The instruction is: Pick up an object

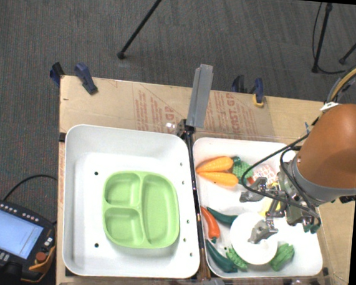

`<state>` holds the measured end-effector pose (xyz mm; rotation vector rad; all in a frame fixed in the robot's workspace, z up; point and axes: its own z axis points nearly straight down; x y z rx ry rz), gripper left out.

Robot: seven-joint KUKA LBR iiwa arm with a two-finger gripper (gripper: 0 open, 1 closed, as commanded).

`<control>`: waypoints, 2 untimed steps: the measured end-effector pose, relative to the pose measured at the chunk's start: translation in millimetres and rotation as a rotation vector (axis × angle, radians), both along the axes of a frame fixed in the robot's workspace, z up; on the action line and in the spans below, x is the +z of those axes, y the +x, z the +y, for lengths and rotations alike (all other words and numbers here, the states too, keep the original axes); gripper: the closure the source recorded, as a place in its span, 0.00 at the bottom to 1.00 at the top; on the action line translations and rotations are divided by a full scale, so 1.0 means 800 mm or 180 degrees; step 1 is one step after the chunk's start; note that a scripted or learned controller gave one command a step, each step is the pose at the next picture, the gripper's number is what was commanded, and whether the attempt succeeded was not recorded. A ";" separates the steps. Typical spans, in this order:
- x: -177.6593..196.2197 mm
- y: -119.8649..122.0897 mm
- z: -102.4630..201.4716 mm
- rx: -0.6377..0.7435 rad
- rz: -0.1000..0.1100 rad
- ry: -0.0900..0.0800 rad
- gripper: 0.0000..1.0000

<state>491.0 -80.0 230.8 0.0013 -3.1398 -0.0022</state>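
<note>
My gripper hangs over the right bin, above the left part of a small white plate. Its two fingertips stand apart, so it is open. A small yellow piece shows in the gap between them; I cannot tell whether it touches either finger. Two orange carrots lie at the bin's far left. A red-orange pepper and dark green pods lie beside the plate. A bumpy green vegetable rests at the plate's right edge.
The left bin holds a light green divided plate. A metal post rises at the back between the bins. Cables loop round the wrist. A teach pendant lies at the lower left, off the bench.
</note>
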 end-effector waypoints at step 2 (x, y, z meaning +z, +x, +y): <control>-0.173 0.072 -0.025 0.0182 -0.0020 -0.0003 0.00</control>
